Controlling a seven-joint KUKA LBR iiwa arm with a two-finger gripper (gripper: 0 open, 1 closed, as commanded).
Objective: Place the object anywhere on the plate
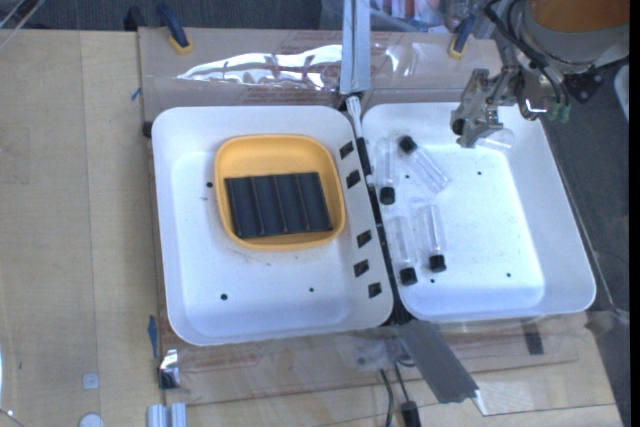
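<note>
Desk: pale wood desk (70, 215) carrying two white bins, left bin (180, 215) and right bin (540, 245).
Tool: tool (478, 123) hangs over the right bin's far edge; grip state cannot be told; nothing seen between its tips.
Objects: about four clear vials (428, 227) with black caps, just below-left of the tool.
Plate: one yellow plate (278, 153), well left of the tool, bearing a dark ribbed block (278, 205).
Progress: judged not started; pick and placement both remain.

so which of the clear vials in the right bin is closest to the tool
The clear vial lying slanted at the back of the right bin, its black cap toward the far-left corner. It lies just left of the tool; the other vials lie nearer the front, along the divider.
</note>
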